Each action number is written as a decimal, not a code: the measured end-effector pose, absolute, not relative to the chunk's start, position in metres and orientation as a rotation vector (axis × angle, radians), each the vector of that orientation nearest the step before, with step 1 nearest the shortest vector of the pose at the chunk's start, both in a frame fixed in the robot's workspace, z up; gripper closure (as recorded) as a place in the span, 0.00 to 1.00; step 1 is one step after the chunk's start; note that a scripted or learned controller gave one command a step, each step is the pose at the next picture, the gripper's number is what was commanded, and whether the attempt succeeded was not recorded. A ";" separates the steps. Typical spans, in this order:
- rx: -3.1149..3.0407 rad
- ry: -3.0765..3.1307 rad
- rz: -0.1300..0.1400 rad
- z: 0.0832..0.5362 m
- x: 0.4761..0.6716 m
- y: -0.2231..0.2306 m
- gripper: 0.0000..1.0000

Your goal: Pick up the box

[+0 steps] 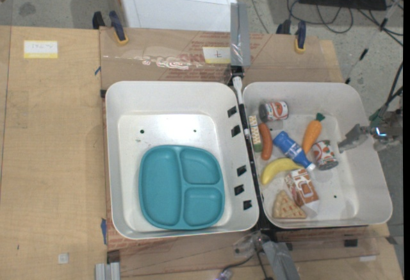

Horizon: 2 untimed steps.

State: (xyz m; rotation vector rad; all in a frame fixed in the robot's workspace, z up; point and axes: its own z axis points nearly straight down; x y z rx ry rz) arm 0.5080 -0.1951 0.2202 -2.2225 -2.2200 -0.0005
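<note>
The box (301, 185) is a small orange and white carton. It lies flat in the front part of the right bin (378, 198), between a banana (279, 170) and a pizza slice (287, 206). My gripper (356, 137) reaches in at the right bin's right rim, low over the rim. It is well to the right of the box and farther back, with a small can (325, 155) lying between them. Nothing shows in the gripper.
The right bin also holds a carrot (311, 133), a blue bottle (291, 148), a sausage (265, 139) and a second can (275, 111). A teal divided plate (182, 188) lies in the left bin (122, 144). A ridge with black clips (242, 170) separates the bins.
</note>
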 end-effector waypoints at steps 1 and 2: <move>-2.174 -2.271 -0.002 0.096 0.561 -0.141 0.00; -2.089 -2.347 0.001 0.096 0.639 -0.085 0.00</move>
